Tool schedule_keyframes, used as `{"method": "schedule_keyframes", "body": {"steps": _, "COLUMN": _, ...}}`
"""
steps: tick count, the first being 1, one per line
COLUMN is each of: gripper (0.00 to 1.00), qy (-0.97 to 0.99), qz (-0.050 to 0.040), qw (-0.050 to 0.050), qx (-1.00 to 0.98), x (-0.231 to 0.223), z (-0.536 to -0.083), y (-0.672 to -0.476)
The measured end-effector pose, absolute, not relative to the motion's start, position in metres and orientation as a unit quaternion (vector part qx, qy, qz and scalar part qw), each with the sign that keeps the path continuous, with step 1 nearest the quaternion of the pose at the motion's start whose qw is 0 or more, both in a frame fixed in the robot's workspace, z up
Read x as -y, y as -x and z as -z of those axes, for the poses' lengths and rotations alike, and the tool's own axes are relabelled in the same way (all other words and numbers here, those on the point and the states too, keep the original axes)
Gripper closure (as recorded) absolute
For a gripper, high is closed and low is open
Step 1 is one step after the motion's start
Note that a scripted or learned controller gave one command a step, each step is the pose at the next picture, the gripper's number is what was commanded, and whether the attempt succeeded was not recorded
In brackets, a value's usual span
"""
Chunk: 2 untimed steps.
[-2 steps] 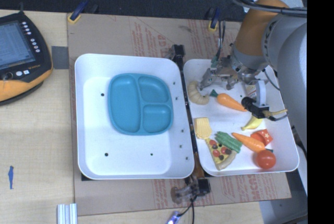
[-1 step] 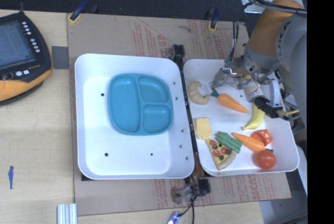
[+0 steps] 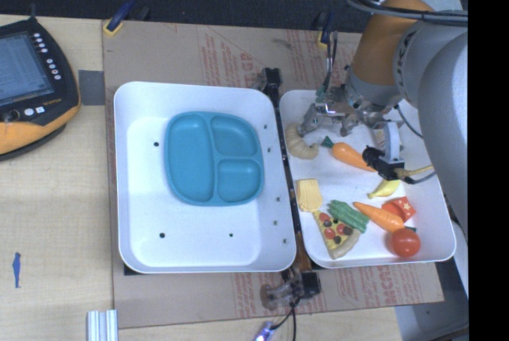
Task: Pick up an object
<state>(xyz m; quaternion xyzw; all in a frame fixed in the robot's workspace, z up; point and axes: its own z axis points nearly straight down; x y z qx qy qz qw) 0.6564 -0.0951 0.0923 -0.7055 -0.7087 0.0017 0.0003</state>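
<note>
Small beige toy food piece (image 3: 301, 145) at the near-left corner of the right bin (image 3: 445, 248), likely light, hard plastic, smooth and a bit slippery; best taken across its narrow middle. Orange carrot (image 3: 351, 156) just beside, another light, rigid candidate. Gripper (image 3: 320, 127) low over the bin's upper end, fingers (image 3: 307, 125) spread apart, nothing visible between them, tips near the beige piece, contact impossible to judge. Blue divided plate (image 3: 213, 157) in the left bin (image 3: 135, 252).
</note>
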Motion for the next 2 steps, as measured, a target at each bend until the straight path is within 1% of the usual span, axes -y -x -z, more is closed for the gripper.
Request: {"method": "schedule_keyframes", "body": {"steps": 2, "gripper": 0.00, "qy": 0.706, "qz": -0.0011, "qw": 0.001, "qx": 0.708, "x": 0.1008, "z": -0.0920, "y": -0.6563}}
